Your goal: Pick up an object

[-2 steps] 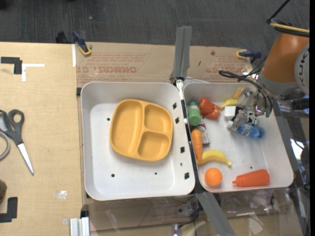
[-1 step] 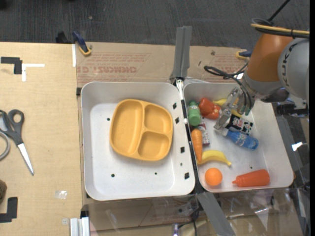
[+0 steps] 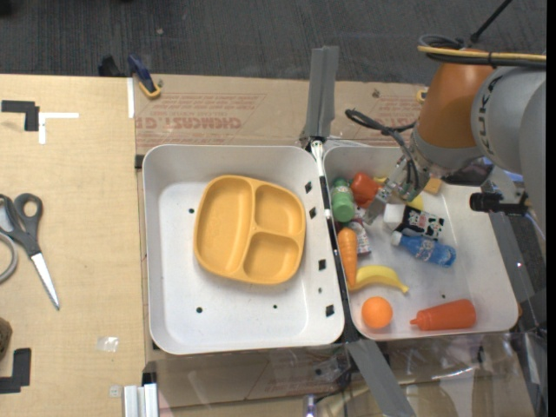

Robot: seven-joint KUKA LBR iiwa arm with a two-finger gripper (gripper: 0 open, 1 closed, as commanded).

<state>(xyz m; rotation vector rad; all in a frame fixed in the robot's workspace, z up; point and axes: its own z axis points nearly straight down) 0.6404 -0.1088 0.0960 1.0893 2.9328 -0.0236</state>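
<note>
The right bin (image 3: 495,259) holds several toy items. Among them are a green bottle (image 3: 343,203), a red piece (image 3: 365,187), a carrot (image 3: 347,252), a banana (image 3: 383,278), an orange (image 3: 376,313), a red-orange bottle (image 3: 445,315), a blue water bottle (image 3: 426,249) and a black-and-white carton (image 3: 423,223). My gripper (image 3: 393,196) reaches down into the back of this bin, just right of the red piece and above a small white item (image 3: 393,215). The wrist hides what lies directly under it.
The left bin (image 3: 165,259) carries a yellow divided plate (image 3: 250,230). Scissors (image 3: 33,246) lie on the wooden bench at far left. A grey divider (image 3: 321,102) runs back between the bins. Cables (image 3: 373,120) hang near the arm.
</note>
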